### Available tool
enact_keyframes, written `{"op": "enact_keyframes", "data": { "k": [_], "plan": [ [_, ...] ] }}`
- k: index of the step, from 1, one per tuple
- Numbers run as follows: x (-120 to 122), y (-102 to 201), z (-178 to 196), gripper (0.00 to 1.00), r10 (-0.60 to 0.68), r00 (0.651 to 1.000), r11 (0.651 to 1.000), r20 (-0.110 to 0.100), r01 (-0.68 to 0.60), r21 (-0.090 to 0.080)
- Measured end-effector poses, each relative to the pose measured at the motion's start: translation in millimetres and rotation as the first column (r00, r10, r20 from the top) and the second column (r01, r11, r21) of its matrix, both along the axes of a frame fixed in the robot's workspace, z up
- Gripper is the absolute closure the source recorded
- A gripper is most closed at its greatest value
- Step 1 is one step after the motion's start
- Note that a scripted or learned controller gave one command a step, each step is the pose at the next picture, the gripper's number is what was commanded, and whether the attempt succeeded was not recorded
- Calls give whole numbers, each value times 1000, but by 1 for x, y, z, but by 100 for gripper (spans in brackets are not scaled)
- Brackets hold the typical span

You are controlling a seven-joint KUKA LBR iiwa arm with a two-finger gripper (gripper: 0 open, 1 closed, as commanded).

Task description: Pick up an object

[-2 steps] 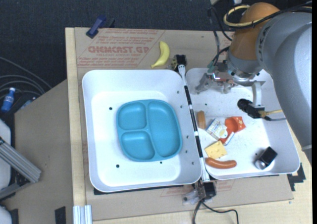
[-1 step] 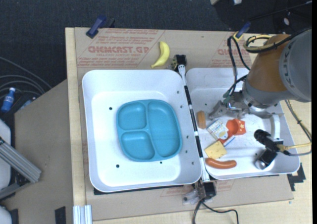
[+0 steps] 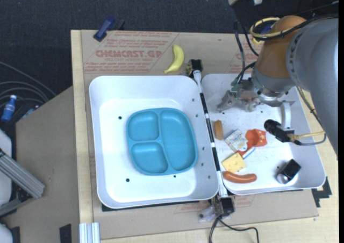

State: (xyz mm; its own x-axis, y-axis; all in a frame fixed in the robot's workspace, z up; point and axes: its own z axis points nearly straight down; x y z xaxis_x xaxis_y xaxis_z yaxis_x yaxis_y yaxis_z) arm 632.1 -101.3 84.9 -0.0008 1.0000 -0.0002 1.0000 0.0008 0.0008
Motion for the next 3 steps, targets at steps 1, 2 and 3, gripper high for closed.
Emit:
{"op": "enact_keyframes", "data": {
  "k": [1, 2, 3],
  "plan": [
    [35, 7, 0, 0, 0, 1000, 1000, 1, 0, 0],
    [-47, 4, -1, 0, -2, 1000, 1000, -3, 2, 1],
    [35, -2, 0, 0, 0, 1000, 1000, 0, 0, 0]
  ]
}}
